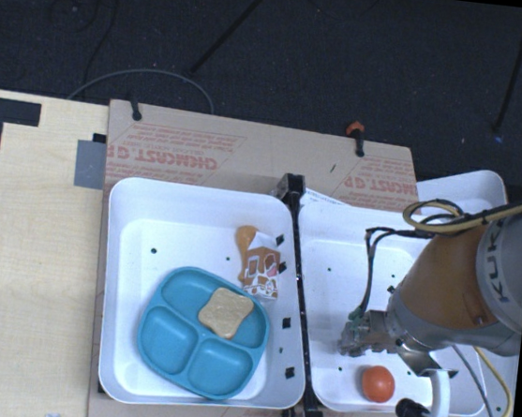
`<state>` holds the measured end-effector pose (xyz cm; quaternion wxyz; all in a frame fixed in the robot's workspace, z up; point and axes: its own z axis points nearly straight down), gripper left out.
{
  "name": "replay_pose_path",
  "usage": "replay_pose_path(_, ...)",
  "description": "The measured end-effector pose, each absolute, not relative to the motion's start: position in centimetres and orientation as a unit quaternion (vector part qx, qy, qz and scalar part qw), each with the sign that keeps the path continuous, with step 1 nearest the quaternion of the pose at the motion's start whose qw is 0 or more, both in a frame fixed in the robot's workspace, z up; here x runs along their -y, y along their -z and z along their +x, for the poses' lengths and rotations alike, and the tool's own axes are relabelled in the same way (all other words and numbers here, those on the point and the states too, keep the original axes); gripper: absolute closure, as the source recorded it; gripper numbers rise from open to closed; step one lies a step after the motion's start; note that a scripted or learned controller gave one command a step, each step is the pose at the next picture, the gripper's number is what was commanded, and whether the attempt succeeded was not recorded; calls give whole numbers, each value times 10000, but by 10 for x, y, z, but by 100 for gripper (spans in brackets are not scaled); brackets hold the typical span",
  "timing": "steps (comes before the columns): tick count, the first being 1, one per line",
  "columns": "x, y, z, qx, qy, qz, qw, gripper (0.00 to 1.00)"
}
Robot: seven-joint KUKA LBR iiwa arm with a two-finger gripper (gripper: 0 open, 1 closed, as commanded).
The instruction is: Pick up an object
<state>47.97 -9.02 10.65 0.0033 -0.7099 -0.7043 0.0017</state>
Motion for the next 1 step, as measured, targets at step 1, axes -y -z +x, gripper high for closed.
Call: replay_pose_path(1,101,-159,478,7051,-5,-7091,8,100)
